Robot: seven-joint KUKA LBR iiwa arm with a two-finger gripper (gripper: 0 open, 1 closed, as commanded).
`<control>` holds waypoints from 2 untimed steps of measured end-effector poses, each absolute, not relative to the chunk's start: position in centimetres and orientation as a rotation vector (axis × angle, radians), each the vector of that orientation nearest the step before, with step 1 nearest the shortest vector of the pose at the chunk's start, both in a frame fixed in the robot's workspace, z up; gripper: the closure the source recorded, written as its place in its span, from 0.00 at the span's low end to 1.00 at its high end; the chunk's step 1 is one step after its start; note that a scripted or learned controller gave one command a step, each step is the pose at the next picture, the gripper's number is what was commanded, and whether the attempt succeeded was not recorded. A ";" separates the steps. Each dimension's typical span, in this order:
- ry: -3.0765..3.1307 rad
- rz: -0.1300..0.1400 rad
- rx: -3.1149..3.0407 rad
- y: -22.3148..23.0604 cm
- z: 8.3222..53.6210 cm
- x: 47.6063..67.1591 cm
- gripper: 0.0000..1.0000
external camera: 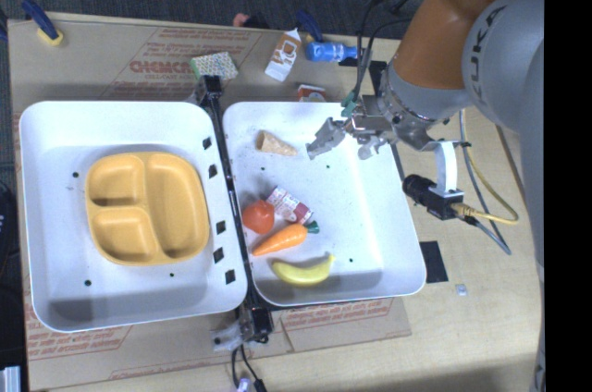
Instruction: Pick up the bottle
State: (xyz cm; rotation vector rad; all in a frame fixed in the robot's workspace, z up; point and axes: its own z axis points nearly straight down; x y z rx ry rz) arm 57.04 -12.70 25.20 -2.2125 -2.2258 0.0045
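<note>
The bottle point(289, 205) is small, with a red, white and pink label. It lies on its side near the middle of the right bin point(388, 224), touching a red tomato point(259, 216). My gripper point(347, 142) hangs over the back part of the right bin, up and to the right of the bottle and well apart from it. Its two fingers point(325, 139) stand spread open with nothing between them.
A carrot point(280, 239) and a banana point(302, 270) lie just in front of the bottle. A tan wedge point(276, 143) rests left of the gripper. The left bin point(46, 140) holds a yellow divided plate point(146, 205). Small cartons and a blue object point(324, 52) sit behind the bins.
</note>
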 end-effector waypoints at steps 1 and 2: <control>-2.230 0.007 -2.206 -12.7 26.2 57.1 1.00; -2.068 0.006 -2.361 -18.2 25.2 54.5 1.00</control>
